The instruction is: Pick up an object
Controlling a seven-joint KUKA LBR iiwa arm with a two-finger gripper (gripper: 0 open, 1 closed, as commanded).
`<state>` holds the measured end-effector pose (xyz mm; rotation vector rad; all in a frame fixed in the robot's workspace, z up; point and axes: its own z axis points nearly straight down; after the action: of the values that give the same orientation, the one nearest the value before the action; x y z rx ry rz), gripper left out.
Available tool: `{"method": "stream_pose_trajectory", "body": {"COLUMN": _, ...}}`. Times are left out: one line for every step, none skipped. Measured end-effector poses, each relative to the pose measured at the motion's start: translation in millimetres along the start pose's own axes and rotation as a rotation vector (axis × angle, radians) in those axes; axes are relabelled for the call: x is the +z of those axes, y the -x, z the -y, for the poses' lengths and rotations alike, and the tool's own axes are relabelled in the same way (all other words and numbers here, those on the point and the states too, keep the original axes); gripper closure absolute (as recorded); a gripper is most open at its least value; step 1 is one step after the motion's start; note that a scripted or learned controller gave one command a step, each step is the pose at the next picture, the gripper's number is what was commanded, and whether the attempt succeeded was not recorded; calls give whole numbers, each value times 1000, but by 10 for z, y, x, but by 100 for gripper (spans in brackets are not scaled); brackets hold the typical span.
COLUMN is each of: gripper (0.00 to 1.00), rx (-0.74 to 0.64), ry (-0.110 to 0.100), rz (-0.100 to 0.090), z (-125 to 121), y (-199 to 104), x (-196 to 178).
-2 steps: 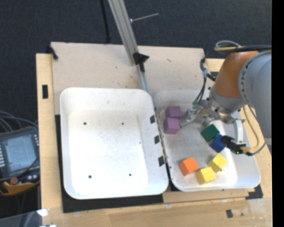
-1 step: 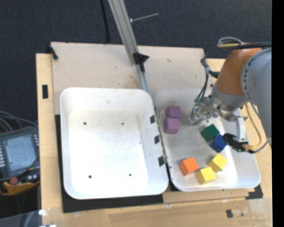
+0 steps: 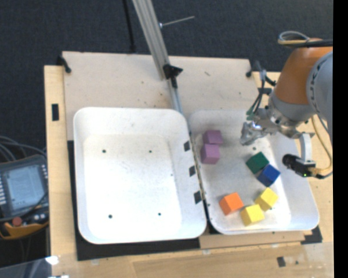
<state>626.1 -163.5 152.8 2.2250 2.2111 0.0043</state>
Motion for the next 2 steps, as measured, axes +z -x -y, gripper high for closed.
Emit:
{"method": "stream_pose_trajectory", "body": {"gripper": 100, "rx": -6, "ry": 2, "rz": 1, "z": -19, "y": 21, "x": -542}}
{"method": "stream_pose_trajectory", "body": {"gripper": 100, "rx": -12, "ry": -3, "rz": -2, "z": 9, "y": -438, "x": -685}}
